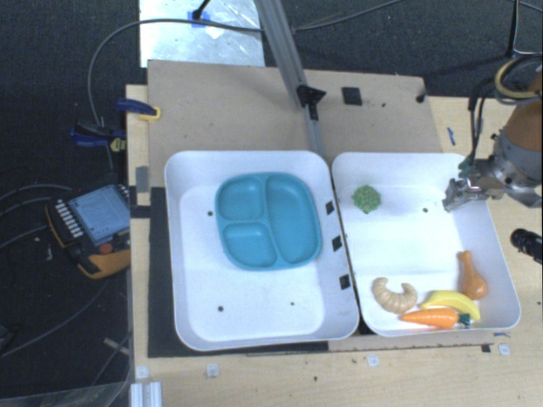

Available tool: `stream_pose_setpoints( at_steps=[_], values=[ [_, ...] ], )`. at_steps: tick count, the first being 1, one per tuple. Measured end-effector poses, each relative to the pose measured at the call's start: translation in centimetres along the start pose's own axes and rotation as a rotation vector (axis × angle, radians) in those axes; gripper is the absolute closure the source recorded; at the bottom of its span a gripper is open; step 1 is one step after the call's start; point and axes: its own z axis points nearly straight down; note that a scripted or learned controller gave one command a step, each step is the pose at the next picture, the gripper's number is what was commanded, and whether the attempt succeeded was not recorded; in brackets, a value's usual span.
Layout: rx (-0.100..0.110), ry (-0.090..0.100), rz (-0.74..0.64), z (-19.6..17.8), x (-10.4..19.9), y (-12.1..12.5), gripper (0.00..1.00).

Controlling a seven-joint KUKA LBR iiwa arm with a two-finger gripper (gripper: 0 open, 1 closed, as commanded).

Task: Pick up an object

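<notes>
While the gripper hangs at the right bin's far right edge, grip state unreadable, the nearest object, a drumstick, lies toward the near edge, pointing roughly at it.

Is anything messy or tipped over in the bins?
Nothing looks spilled or broken. The blue plate lies flat in the left bin. In the right bin, the broccoli sits alone, while croissant, banana, carrot and drumstick crowd one corner.
</notes>
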Motion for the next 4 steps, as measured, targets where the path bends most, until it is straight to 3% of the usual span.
stream_pose_setpoints(
  at_steps=[1, 2, 4],
  values=[
    [0.000, 0.000, -0.001, -4.4, 0.0, 0.2, 1.00],
    [0.006, 0.003, -0.004, -3.6, 5.0, -0.1, 1.00],
    [0.004, 0.004, -0.005, -2.0, 16.1, 1.9, 1.00]
  ],
)
